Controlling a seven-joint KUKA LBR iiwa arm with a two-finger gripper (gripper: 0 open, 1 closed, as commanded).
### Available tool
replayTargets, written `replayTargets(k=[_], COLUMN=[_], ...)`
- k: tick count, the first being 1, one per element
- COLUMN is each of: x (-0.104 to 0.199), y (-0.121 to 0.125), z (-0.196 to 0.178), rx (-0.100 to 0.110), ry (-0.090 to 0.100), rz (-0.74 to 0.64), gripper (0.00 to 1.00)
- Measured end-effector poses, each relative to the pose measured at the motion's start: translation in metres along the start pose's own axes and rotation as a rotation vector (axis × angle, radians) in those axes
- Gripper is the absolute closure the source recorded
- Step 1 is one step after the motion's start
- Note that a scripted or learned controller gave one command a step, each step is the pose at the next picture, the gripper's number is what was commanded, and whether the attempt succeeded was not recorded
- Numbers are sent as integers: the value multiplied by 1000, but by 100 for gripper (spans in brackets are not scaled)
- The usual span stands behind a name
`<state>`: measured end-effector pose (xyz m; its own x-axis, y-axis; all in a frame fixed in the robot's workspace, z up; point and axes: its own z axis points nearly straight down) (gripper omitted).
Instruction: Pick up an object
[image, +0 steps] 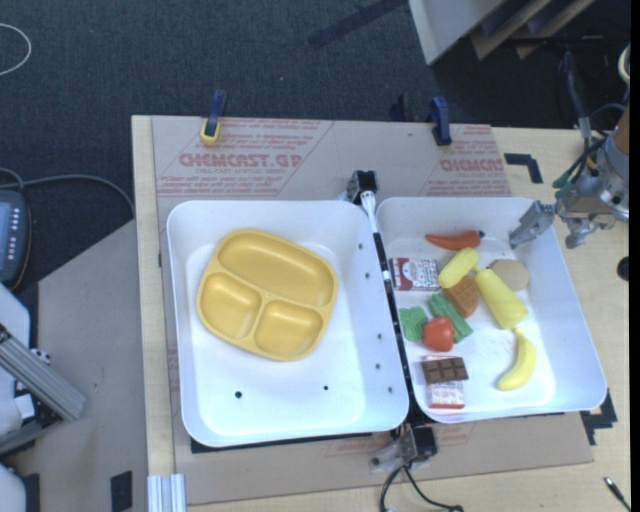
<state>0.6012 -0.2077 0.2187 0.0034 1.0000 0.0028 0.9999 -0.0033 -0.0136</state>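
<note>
Target pile: the toy food lies in the right bin (570, 330), bunched toward its middle and left; any piece would serve the task, and none is lifted yet.
Banana (517, 365): yellow, curved, smooth plastic, lying a little apart near the lower right of the pile, so it looks an easy candidate.
Corn (499, 297): a long yellow cylinder, lying slantwise, touching a pale round piece (510, 272) at its upper end.
Chili (452, 240): red, thin, tapered, with a green stem, lying flat at the top of the pile.
Tomato (439, 333): red, rounded and glossy, pressed among green pieces (414, 322) and a brown waffle-like block (463, 295); crowded, so likely harder to grasp cleanly.
Packets: a small red-and-white carton (414, 273) near the divider and a chocolate bar (444, 371) on a flat packet near the lower rim.
Gripper (550, 228): grey metal, over the upper right corner of the right bin, just above the pile and apart from every piece; its fingers appear spread apart with nothing between them.
Arm: reaches in from the right edge, with cables at the wrist, placed as if to come down on the food.
Left bin (200, 390): shallow white plastic with rounded corners, holding a yellow divided plate (266, 293) with three compartments, smooth and matte.
Bench (300, 160): brown protective sheet with red print, held by blue clamps (438, 118) at the far edge.
</note>
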Motion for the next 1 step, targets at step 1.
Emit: replayTargets(k=[1], x=[1], y=[3], z=[-9], rx=[-15], ry=[-3], rz=[-3], gripper=[0])
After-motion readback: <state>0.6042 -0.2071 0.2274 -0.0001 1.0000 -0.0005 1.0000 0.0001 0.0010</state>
